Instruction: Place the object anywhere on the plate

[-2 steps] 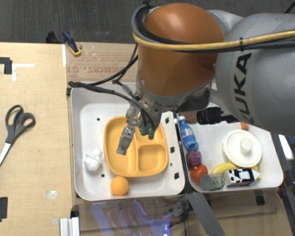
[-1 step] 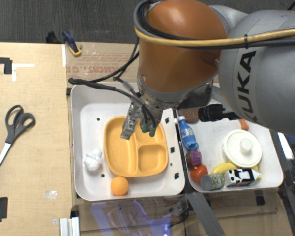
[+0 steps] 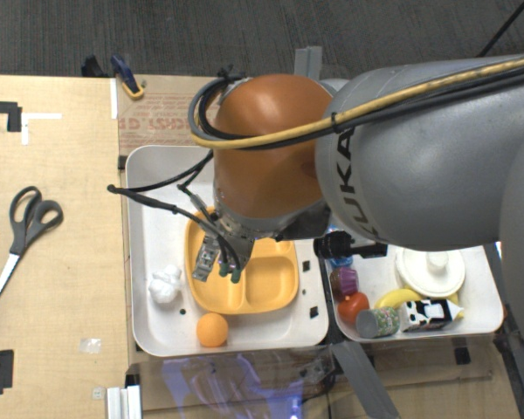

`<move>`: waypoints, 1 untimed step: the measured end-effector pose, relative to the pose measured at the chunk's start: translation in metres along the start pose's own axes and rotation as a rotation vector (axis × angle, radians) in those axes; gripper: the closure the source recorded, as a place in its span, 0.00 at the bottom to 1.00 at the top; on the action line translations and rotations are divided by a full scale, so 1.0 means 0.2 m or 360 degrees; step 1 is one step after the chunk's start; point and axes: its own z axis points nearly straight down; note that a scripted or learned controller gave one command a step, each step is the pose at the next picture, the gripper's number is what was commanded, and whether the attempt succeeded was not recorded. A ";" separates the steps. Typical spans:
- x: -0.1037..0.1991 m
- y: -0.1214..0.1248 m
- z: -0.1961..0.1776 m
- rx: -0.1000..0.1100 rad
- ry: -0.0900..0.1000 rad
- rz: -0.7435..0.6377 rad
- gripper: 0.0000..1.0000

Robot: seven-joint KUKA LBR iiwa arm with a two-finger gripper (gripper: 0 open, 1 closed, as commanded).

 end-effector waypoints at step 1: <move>0.00 0.00 -0.09 -0.0004 -0.0004 -0.0449 1.00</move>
